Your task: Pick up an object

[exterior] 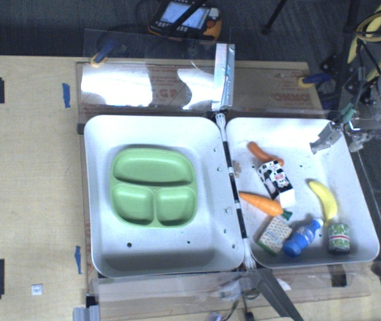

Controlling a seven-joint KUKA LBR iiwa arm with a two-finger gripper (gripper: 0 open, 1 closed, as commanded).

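Observation:
The right bin (351, 159) holds several small objects. An orange-red sausage (262, 152) lies at the back, with a cow-patterned carton (275, 179) just in front of it and a carrot (262, 204) below that. A banana (324, 199) lies at the right. Along the front edge sit a speckled block (274, 233), a blue bottle (302, 238) and a green can (339, 237). My gripper (325, 139) hovers over the bin's back right corner, above and apart from the banana, and I see nothing in it.
The left bin (103, 146) holds a green divided tray (155, 184). A ridge (229, 179) separates the two bins. A clear upright panel (222, 75) stands behind them. Bare white floor shows in the right bin's back right part.

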